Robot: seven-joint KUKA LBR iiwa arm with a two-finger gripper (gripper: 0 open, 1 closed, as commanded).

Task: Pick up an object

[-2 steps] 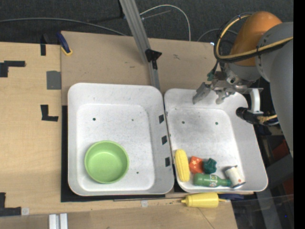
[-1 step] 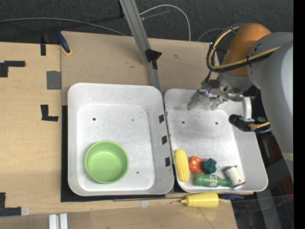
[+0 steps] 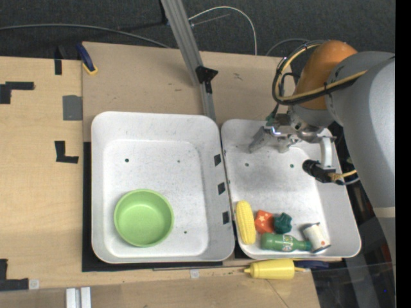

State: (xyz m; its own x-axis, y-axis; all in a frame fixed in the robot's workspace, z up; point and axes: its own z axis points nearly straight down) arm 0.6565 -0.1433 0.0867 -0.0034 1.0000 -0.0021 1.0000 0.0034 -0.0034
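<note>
Even, bright light; soft focus

This is a robotics lab: a plywood bench (image 3: 148,76) marked with black tape pieces (image 3: 64,151) bears two shallow white bins (image 3: 157,124) under a slanted metal camera pole (image 3: 183,31), loose cables (image 3: 218,15) trail over dark carpet (image 3: 77,5), and a grey industrial arm (image 3: 369,120) reaches in over toy food (image 3: 273,226).

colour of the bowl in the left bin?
Light green. The bowl shows best in the camera view, at the near left of the left bin.
</note>
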